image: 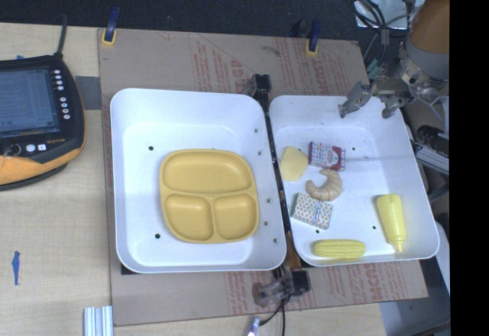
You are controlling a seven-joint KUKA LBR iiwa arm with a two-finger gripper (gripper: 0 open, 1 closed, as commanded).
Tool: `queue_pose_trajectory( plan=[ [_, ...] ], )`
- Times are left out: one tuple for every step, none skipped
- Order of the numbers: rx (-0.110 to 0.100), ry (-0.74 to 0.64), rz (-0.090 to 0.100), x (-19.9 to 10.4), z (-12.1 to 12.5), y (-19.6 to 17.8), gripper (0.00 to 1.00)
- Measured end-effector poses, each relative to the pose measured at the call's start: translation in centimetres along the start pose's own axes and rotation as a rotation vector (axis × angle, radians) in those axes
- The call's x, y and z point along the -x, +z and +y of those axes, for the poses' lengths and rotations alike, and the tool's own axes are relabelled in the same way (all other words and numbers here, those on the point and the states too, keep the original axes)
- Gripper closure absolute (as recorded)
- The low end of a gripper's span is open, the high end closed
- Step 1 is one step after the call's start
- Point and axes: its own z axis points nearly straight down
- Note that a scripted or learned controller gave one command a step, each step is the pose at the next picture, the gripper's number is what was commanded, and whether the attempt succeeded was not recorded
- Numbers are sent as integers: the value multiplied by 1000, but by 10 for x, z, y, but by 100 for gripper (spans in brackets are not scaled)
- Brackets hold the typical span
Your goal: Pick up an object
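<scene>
My pincer (372, 100) hangs over the far right corner of the right-hand shallow white plastic bin (428, 243), its two grey metal fingers spread wide with nothing between them. One fingertip points toward the bin's far rim on its left side, the other sits closer to the far right corner.

Everything I might pick lies nearer the camera than the pincer and mostly toward the bin's left wall. The closest candidate is a small red and white printed packet (326, 155), lying flat near the middle of the bin, just on the near-left side of my pincer. Touching or just beside its near edge is a curled tan pastry-shaped toy (325, 186), and beside that, against the left wall, a pale yellow rounded wedge (293, 163). Closer still to the near rim lies a white card with a red dotted pattern (312, 211), then a yellow plastic corn cob (339, 249) whose long axis runs along the near rim. A yellow squeeze bottle (392, 220) lies by the right wall, its long axis running roughly from far to near, nozzle toward the near rim.

I judge the packet the shortest reach: down and toward the near-left. The left bin (130, 174) carries a yellow divided plastic tray (208, 195), well apart from my pincer.
</scene>
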Motion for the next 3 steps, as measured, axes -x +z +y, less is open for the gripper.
queue_pose_trajectory(
  plan=[
    [-3,-2,0,-21,-14,128,0],
    [-1,-1,-1,-20,-64,127,0],
    [-3,-4,-3,-18,-64,117,100]
  ],
)
